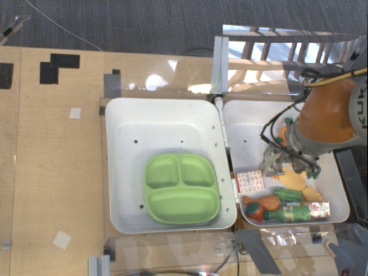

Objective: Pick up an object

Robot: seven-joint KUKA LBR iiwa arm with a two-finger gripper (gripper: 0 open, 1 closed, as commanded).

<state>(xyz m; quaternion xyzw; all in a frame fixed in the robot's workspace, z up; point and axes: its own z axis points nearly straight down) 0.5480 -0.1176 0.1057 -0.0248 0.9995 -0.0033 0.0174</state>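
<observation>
Your gripper [283, 167] hangs low in the right bin [247, 122] — just above the yellow piece [293, 181]. Whether its fingers are spread, you cannot tell. A green tray [181, 188] lies in the left bin [155, 117].

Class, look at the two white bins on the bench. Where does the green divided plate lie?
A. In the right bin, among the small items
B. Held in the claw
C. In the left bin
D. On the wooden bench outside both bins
C: the green divided plate lies flat in the left bin, while the claw is over the right bin with the small items.
</observation>
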